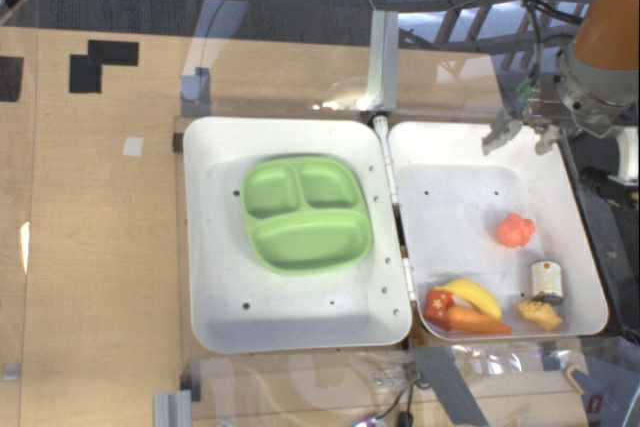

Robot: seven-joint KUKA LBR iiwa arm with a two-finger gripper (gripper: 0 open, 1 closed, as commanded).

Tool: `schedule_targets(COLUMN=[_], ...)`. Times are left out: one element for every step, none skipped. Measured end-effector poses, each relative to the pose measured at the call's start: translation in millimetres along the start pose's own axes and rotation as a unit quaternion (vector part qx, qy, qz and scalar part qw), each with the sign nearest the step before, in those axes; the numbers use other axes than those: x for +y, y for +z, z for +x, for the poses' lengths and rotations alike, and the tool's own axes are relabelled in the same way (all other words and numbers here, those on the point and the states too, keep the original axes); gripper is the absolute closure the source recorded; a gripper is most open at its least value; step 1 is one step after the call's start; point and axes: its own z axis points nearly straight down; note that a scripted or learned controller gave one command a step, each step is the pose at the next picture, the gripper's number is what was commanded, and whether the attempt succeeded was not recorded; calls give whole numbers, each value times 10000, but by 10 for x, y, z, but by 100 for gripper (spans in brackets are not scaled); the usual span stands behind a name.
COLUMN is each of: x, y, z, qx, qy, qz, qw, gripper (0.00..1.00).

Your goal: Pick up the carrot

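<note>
Carrot (478,320): it lies on its side at the near edge of the right bin (450,177), long axis left to right, well apart from me.
Carrot's neighbours: it is touching the banana (472,294) just behind it and the red piece (438,303) at its left end, all three crowded into the near left corner, so I judge a clean grip will be awkward.
My pincer (521,126): it hangs over the far right corner of the right bin, fingers (497,134) spread apart, nothing between them.
Why I am there: I judge the reach has not yet begun; I must travel toward the near side.
Other items: orange-pink lump (515,230) mid-bin, small can (545,279) and yellowish bit (541,314) near right.
Left bin (215,175): holds a green divided plate (303,213), no part of my job.
</note>
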Motion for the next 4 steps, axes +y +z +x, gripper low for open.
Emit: schedule_targets(x=[19, 37, 378, 399], y=[-117, -235, 104, -25], z=[16, 31, 106, 121], qx=[0, -2, -6, -16], qy=[-30, -60, -1080, -1105], qz=[-27, -54, -14, -51], qw=[10000, 10000, 9941, 9939], gripper=[100, 100, 100, 100])
